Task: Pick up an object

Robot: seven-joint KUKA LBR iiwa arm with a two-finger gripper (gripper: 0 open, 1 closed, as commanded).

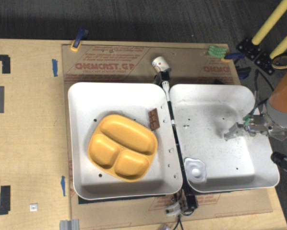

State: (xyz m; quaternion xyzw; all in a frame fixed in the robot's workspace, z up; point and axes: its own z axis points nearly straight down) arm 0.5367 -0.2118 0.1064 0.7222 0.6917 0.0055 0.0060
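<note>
A yellow three-compartment plate (123,146) lies in the left bin (86,99), taking up most of its floor. A small brown block (153,119) leans against that bin's right wall. In the right bin (215,99), a small clear, whitish piece (195,169) rests in the near left corner. My gripper (234,131) hangs low over the right half of the right bin, well apart from the clear piece. Nothing is visibly held in it.
The grey arm with its orange band (282,99) comes in over the right bin's right rim. A white knob (159,63) stands behind the bins where they meet. Yellow bars (273,18) and cables lie at the far right.
</note>
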